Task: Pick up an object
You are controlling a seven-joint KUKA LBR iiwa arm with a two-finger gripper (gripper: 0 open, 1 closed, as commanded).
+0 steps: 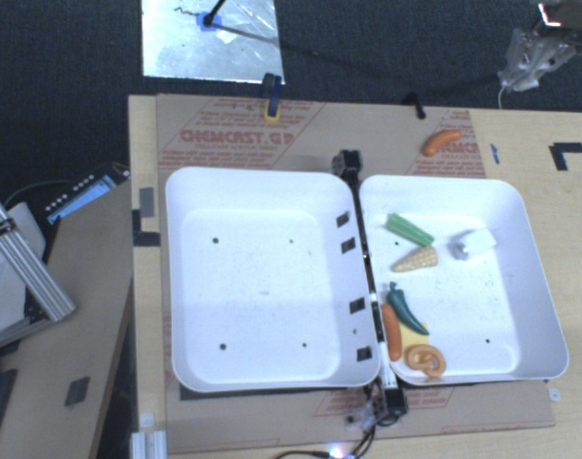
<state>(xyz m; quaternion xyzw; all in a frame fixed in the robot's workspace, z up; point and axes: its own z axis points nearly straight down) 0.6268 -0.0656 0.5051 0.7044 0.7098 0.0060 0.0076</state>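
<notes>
- The tabletop (300, 122) is a light brown board with faded red printed letters along its far side.
- Two shallow white plastic bins rest on it side by side, touching at the middle: the left bin (262, 280) and the right bin (520, 256).
- A small orange sausage-shaped toy (441, 142) lies directly on the board, beyond the far edge of the right bin and apart from it.
- A yellow and blue clamp (270, 98) grips the far edge of the board.
- A small black piece (348, 162) sits at the far end of the seam between the bins.
</notes>
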